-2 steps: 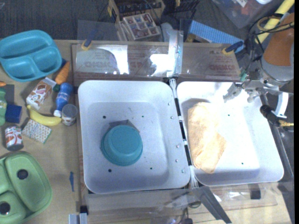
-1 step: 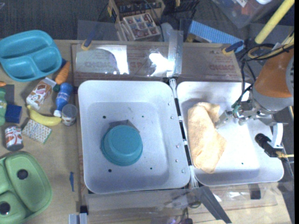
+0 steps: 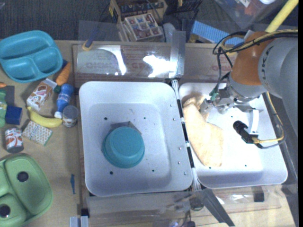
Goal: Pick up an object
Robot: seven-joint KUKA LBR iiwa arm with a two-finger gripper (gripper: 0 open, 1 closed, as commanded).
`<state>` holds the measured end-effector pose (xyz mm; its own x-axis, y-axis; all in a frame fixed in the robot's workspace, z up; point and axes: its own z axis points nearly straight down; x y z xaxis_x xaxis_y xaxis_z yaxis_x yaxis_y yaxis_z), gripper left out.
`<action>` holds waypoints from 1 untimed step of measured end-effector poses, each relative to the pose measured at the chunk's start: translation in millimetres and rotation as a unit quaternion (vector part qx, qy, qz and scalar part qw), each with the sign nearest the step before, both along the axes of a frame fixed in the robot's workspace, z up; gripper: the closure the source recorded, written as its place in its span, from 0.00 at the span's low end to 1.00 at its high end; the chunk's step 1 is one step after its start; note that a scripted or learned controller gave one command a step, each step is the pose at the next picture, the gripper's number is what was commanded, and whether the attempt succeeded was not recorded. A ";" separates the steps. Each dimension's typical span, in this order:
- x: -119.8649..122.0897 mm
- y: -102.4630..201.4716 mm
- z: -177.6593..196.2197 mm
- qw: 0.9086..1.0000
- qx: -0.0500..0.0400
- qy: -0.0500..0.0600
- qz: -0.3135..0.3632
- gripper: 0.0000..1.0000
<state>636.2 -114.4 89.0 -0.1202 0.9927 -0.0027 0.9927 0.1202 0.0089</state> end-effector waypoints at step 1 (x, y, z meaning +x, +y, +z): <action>1.6 0.3 11.8 1.000 0.000 -0.003 0.000 1.00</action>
<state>637.8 -114.1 100.8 -0.1202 0.9927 -0.0026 0.9926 0.1203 0.0144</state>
